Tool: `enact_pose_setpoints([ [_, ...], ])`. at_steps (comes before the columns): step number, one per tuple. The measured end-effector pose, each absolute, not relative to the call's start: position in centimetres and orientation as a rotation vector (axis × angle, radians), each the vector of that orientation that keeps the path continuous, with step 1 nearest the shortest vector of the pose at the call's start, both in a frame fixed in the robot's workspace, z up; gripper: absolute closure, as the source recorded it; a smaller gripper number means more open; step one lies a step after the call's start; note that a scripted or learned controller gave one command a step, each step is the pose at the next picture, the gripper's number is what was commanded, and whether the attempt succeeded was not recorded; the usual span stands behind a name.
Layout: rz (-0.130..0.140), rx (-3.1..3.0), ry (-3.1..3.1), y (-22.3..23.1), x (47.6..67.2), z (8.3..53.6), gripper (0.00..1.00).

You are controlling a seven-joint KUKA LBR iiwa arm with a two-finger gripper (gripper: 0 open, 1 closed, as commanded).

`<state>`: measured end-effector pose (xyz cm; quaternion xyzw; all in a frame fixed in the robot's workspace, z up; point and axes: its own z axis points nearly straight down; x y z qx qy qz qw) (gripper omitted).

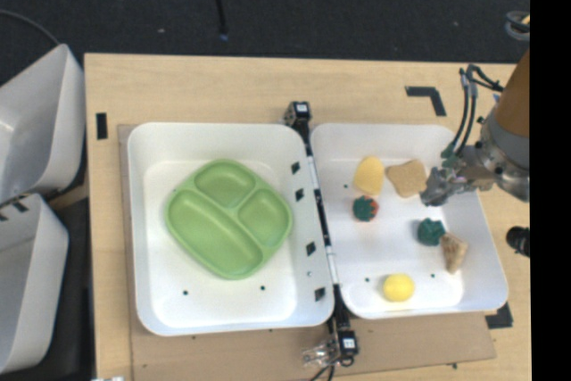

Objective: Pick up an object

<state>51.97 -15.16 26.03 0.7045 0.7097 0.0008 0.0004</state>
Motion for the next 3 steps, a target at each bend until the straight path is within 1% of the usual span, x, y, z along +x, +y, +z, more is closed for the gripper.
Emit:
enact_pose_setpoints([
  [1, 0.001, 2.214, 2.229, -10.2, 53.0, 24.7, 1.0],
  [2, 0.003, 2.213, 2.231, -3.9, 53.8, 24.5, 1.0],
  [3, 0.003, 2.214, 2.229, 0.9, 54.2, 25.3, 1.0],
])
